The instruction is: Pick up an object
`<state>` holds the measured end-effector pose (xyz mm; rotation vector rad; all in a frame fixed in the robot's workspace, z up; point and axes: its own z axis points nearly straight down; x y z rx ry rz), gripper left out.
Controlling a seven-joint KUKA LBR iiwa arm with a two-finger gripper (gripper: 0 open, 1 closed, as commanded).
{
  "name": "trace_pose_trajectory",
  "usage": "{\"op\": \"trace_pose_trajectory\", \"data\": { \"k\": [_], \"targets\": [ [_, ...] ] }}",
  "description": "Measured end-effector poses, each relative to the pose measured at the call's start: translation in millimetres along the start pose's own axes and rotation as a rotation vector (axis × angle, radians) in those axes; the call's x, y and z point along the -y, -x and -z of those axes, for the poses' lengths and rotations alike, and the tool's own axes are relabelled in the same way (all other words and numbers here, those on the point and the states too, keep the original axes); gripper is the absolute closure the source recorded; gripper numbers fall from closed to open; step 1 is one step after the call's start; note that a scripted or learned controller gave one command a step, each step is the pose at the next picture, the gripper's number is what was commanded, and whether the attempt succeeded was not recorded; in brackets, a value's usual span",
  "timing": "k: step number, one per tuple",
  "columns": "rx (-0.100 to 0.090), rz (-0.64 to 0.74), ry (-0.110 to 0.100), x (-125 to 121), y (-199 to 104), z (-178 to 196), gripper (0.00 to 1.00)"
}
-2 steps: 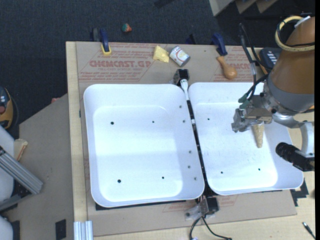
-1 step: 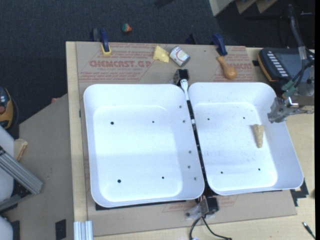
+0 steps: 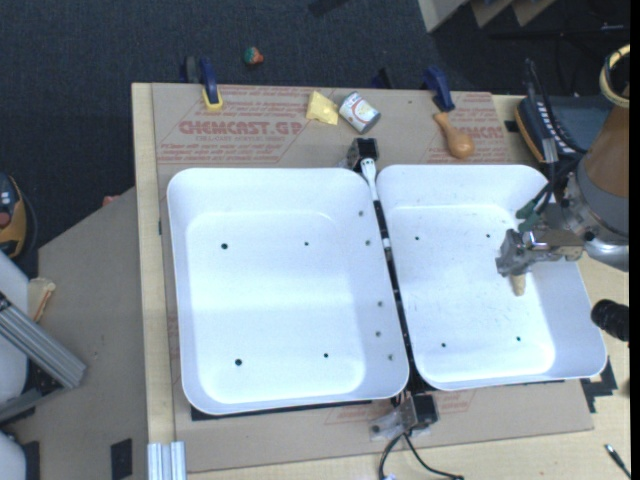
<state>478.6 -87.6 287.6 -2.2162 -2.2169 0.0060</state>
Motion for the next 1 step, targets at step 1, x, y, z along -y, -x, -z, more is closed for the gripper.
{"op": "trace_pose_trajectory", "data": {
  "k": [1],
  "targets": [
    [0.008, -0.006, 0.016, -0.5, 68.9, 70.2, 1.0]
  ]
}}
